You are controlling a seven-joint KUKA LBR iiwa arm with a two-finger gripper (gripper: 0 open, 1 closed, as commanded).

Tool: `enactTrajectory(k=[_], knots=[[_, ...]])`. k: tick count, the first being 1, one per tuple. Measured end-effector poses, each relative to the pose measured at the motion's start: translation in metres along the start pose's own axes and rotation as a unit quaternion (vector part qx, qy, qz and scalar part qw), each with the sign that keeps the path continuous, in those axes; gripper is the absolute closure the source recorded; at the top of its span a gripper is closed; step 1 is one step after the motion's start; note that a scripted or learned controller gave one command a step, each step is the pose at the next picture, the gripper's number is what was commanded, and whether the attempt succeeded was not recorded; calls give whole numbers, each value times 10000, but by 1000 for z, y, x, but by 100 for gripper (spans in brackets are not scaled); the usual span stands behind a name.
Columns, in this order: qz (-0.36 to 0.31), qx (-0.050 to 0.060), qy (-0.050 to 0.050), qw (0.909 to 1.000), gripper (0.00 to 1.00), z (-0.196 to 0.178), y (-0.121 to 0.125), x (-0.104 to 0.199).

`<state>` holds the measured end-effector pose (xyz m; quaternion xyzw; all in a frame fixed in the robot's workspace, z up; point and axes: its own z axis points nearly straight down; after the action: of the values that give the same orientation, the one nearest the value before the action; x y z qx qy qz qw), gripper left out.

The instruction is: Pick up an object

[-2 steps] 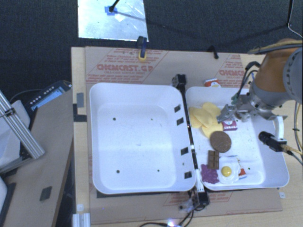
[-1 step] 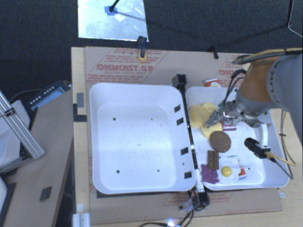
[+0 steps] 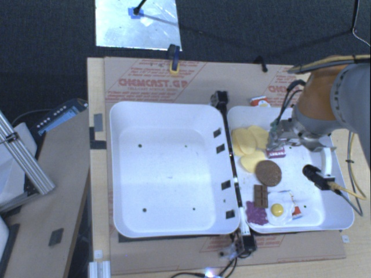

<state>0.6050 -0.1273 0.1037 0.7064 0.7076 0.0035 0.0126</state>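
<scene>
The left bin (image 3: 168, 172) lies on a printed cardboard sheet (image 3: 145, 77). A blue-and-yellow clamp (image 3: 173, 59) stands at the bin's twelve o'clock, beyond its far rim. The right bin (image 3: 333, 204) sits against its three o'clock side.

All the loose things are in the right bin's left half. Pale yellow slices (image 3: 249, 141) overlap at the bin's ten o'clock. A purple cluster (image 3: 256, 213) lies in the near corner at seven o'clock. A red-and-white carton (image 3: 259, 101) sits at eleven o'clock, at the far rim and seemingly just outside it. A brown chocolate bar (image 3: 261, 196) lies just above the purple cluster, at six o'clock of a round brown disc (image 3: 268, 172). That disc overlaps the nearest yellow slice.

At the disc's twelve to one o'clock, just beside it, is a small pink-and-white piece (image 3: 276, 153), the thing closest to the tool. The gripper (image 3: 276, 145) hangs directly over this piece, at the right edge of the yellow slices. I cannot tell whether it is open or closed, or whether it touches the piece. Nothing can be seen held in it.

A fried egg (image 3: 278, 209) lies at the bin's six o'clock. A white packet with red and orange marks (image 3: 295, 211) is just beside it at three o'clock. The grey arm (image 3: 348, 94) enters from the bin's two o'clock.
</scene>
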Motion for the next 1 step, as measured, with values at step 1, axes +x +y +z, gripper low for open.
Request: enactTrajectory(k=[1], knots=[[0, 6, 3, 10000, 0, 1, 0, 0]])
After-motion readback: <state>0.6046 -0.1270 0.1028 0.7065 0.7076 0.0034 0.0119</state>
